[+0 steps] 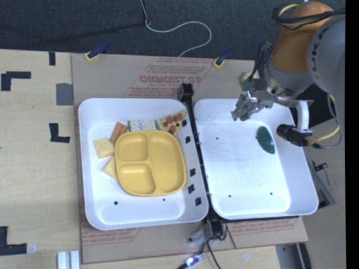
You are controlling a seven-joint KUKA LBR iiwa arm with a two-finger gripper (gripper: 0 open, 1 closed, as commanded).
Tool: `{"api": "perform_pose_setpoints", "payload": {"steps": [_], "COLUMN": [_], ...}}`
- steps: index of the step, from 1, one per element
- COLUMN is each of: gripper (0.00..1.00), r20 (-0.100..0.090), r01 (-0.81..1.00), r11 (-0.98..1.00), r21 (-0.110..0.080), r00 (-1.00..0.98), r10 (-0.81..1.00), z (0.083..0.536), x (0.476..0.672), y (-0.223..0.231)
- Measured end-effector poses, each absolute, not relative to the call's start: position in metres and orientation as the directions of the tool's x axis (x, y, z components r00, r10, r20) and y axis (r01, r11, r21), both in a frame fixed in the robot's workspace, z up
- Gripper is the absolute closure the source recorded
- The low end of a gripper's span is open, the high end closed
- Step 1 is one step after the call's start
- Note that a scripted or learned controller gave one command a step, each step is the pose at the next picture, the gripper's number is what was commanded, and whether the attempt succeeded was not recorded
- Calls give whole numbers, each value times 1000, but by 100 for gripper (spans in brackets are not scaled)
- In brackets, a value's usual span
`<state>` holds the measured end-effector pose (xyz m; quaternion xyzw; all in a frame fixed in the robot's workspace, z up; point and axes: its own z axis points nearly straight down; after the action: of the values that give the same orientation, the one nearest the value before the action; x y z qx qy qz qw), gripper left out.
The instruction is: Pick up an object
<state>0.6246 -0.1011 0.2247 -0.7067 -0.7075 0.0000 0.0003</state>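
Table first, since it's the biggest thing going: two white bins sit side by side on a cardboard sheet. Left bin is crowded, with a big yellow divided plate taking up the middle and a few flat bits tucked round its far and left edges, looks like toy crackers or bread slices and a patterned piece or two I can't make out. Right bin has just one small dark green object, lying flat toward its far right side.

Arm comes in from the right and its gripper hovers over the far part of the right bin, just left of the green thing and apart from it. Honestly can't tell how the business end is set, it's too small and dark, but nothing seems to be in it.

My guess is the green piece is the easy pick: light, probably smooth plastic or rubbery, a long oval shape. I'd pinch it across the narrow width near the middle. Being low and flat, it could slip or skid on the bin floor.
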Motion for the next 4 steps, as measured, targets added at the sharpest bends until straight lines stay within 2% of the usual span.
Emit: {"api": "perform_pose_setpoints", "payload": {"steps": [1,2,3,4], "gripper": [100,100,100,100], "r20": [1,0,1,-2], "r01": [1000,1000,1000,1000], "r11": [6,5,2,0], "r21": [0,-3,0,-2], "r00": [-6,-5,-2,0], "r10": [1000,1000,1000,1000], "z": [233,219,234,224], "x": [635,639,644,649], "y": [-52,-15,-14,-24]}}
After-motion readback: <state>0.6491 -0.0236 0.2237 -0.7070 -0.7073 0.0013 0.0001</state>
